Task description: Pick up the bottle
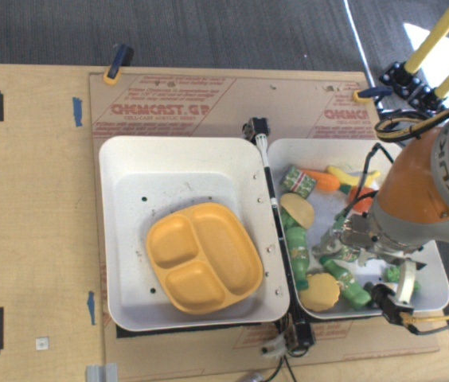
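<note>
**Hand low over a crowded bin, bottle lying just beneath it**

The bottle (342, 278), as best I can judge, is the green one with a pale label lying on its side on the floor of the right bin (439, 293), just below and toward the near rim from the hand (350, 241). It looks like a small plastic toy bottle: light, stiff enough to take a squeeze, but smooth and round, so it may roll or squirt out of a pinch. The safest hold would be across its body near the middle, with the fingers square to its long axis; a grip near the tapered neck would likely slip.

The hand hangs low among the clutter, beneath the grey wrist and orange band. Its metal parts blend with the objects below, so I cannot tell how far open it is or whether it grips anything; nothing is plainly seen held.

Neighbours crowd the bottle. A tan round piece (321, 292) sits just beside it, away from the arm. A second tan piece (297, 210) and a green can (298, 181) lie beyond the hand toward the far rim, next to an orange carrot (326, 181). Well off to the side away from the arm, the left bin (121, 213) holds a yellow divided plate (203, 257).
</note>
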You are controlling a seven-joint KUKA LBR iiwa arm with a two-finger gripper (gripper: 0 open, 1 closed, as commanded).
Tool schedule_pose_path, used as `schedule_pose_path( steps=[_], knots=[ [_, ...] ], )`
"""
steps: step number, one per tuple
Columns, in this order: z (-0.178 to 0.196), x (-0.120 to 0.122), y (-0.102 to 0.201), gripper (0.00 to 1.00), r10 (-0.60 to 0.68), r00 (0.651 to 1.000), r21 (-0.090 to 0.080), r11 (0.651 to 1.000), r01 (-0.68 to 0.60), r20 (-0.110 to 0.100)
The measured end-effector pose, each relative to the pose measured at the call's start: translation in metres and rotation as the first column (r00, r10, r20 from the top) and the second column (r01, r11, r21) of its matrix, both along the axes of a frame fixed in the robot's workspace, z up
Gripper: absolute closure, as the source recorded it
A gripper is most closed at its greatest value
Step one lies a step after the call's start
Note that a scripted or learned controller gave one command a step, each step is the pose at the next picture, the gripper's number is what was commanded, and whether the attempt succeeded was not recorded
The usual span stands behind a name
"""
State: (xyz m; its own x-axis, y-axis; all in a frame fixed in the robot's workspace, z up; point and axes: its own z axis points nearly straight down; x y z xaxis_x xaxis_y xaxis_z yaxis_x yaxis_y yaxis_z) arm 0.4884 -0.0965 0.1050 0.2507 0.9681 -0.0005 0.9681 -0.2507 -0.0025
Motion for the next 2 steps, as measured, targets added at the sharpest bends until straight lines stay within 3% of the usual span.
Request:
schedule_pose_path(
  steps=[1, 2],
  knots=[
    [-0.015, -0.0044, -0.0007, 0.0, -0.305, 0.952, 0.005, 0.952, 0.305, 0.014],
    [-0.0153, -0.0034, 0.0018, 0.0, -0.528, 0.849, 0.002, 0.849, 0.528, 0.025]
  ],
)
